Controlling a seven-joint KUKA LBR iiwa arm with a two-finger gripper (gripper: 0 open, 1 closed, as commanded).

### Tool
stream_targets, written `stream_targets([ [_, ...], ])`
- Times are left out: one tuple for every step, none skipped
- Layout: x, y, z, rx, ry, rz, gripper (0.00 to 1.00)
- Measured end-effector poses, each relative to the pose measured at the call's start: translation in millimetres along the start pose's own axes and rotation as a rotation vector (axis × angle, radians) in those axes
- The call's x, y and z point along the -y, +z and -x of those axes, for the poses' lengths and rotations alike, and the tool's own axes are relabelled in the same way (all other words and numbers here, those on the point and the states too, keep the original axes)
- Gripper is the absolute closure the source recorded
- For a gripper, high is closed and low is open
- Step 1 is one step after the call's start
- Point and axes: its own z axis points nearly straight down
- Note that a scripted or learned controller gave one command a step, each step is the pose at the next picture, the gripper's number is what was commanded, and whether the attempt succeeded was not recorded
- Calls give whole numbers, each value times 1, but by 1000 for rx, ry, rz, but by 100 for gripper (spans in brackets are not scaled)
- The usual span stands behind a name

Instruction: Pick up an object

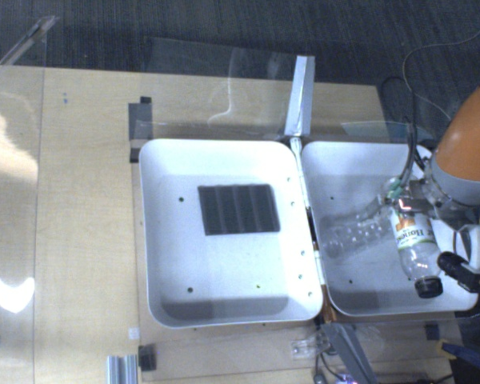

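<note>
Clear plastic bottle (pixel 414 246) w/ black cap lies in rt bin (pixel 344 166), fingers (pixel 402 201) at its top end, open/shut state can't tell; dark ribbed pad (pixel 238 210) in lft bin (pixel 160 238).

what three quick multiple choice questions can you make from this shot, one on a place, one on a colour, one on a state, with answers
1. Where does the plastic bottle lie?
A. in the left bin
B. in the right bin
C. on the bench outside both bins

2. What colour is the ridged mat in the left bin?
A. dark grey
B. orange
C. white

3. How does the bottle rest?
A. upright on its base
B. lying on its side
C. lifted clear of the bin

Answers:
1. B, it sits on the floor of the right bin, near the arm.
2. A, it shows dark against the white bin.
3. B, its black cap points toward the near rim.
</note>
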Motion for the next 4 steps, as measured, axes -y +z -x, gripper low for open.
stream_targets([
  [-37, 93, 43, 2, -49, 5, 0],
  [-50, 97, 80, 9, -26, 35, 0],
  [-52, 85, 79, 10, -28, 41, 100],
  [-84, -6, 17, 1, -59, 4, 100],
])
